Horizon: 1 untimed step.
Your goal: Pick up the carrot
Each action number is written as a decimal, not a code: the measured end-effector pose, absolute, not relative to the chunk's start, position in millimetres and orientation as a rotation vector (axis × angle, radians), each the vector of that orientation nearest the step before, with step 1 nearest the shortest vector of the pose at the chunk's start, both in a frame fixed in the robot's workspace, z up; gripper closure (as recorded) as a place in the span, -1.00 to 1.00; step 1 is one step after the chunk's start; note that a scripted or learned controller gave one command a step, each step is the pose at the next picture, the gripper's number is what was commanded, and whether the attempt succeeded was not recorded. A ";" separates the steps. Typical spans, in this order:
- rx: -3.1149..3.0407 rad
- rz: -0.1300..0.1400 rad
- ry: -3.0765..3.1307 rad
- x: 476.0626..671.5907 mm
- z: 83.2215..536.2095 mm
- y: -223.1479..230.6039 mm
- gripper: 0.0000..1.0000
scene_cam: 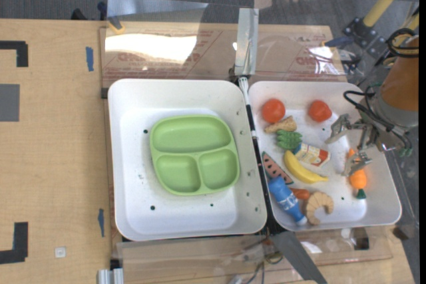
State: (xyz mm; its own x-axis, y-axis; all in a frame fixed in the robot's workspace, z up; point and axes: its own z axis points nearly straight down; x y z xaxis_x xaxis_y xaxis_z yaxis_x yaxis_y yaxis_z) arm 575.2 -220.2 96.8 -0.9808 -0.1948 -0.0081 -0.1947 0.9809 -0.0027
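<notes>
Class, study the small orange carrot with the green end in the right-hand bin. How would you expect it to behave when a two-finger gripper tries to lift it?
The carrot looks like moulded toy food, so probably stiff and light. Its rounded, tapering body may slip between pads or roll if nudged. It lies near the right bin's wall, which could crowd the gripper above it.

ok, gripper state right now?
Gripper: above the carrot in the right bin; open or shut cannot be told, no grasp visible.

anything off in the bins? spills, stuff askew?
Nothing spilled or damaged. The toy food sits jumbled in the right bin, with the banana and bottle lying askew. The green tray lies flat in the left bin.
</notes>
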 end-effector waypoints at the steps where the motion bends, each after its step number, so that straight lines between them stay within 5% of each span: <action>1: -0.491 -0.006 3.092 529.9 89.5 -223.5 -1.00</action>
